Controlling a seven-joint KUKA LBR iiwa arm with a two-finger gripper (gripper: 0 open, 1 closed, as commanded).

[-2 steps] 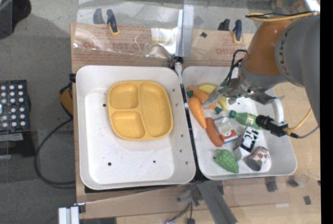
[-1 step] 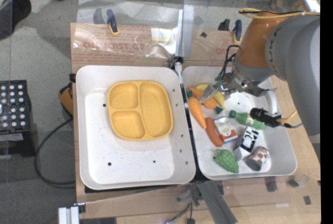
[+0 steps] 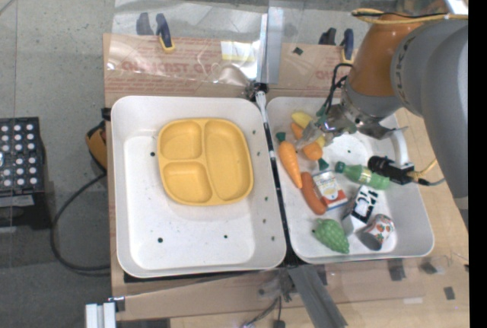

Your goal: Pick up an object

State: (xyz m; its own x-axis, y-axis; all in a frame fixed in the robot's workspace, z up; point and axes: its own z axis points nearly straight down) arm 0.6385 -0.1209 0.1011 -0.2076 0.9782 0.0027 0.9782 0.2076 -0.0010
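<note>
1. Yellow tray (image 3: 204, 161), three compartments, lies in the left bin (image 3: 137, 243).
2. Right bin (image 3: 415, 239) holds a carrot (image 3: 289, 164), a sausage (image 3: 313, 194), a green bumpy fruit (image 3: 331, 235), a bottle (image 3: 365, 173) and small cartons.
3. Gripper (image 3: 313, 133) sits low at that bin's upper left, beside a yellow piece (image 3: 301, 119) and an orange piece (image 3: 313, 151); whether its jaws are spread or pressed together, I cannot tell.
</note>
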